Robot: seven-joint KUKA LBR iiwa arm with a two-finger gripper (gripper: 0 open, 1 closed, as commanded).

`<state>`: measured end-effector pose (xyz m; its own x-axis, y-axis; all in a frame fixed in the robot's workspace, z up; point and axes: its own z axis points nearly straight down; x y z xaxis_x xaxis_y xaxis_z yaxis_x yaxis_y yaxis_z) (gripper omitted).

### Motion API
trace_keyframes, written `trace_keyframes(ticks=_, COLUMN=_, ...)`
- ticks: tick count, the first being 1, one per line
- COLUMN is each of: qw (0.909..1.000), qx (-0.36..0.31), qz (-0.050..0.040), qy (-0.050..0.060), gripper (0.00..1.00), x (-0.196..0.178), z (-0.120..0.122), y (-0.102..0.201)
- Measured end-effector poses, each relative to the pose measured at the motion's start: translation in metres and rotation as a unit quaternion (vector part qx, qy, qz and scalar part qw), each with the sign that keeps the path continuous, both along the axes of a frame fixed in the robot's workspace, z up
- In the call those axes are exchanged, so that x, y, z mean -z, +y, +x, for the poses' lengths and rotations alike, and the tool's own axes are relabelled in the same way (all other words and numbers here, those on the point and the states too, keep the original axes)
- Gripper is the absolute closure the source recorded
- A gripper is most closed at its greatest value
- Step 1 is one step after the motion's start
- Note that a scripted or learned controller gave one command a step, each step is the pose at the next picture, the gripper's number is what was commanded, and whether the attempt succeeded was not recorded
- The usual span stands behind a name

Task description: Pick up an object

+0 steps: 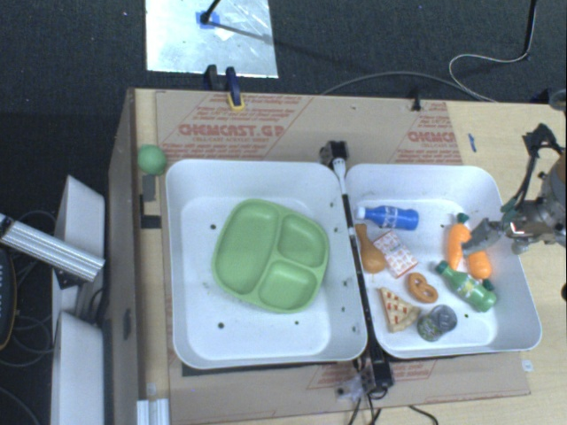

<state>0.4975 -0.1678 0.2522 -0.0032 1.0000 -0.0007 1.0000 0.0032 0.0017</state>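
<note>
Where bins sit: two bins (257, 180) | one tray (270, 255) | two bottles (390, 217)

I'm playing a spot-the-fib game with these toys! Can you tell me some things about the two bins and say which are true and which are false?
1. The green divided plate lies in the left bin. True.
2. The blue bottle stands upright. False: it lies on its side in the right bin.
3. The pretzel lies in the same bin as the pizza slice. True.
4. The green ball sits on the plate. False: it rests outside the bins, by the left bin's far corner.
5. The end effector is over the left bin. False: it is over the right bin, near the carrot.
</note>
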Motion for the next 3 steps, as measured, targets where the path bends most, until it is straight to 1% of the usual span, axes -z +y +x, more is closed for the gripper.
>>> trace_keyframes(ticks=1, qw=1.0000, qx=0.002, qz=-0.0017, qy=-0.003, gripper=0.00, x=0.165, z=-0.003, y=-0.017)
trace_keyframes(ticks=2, qw=1.0000, qx=0.001, qz=-0.0011, qy=-0.002, gripper=1.00, x=0.157, z=-0.003, y=-0.017)
trace_keyframes(ticks=3, qw=1.0000, qx=0.000, qz=0.0005, qy=-0.001, gripper=1.00, x=0.055, z=0.014, y=0.084)
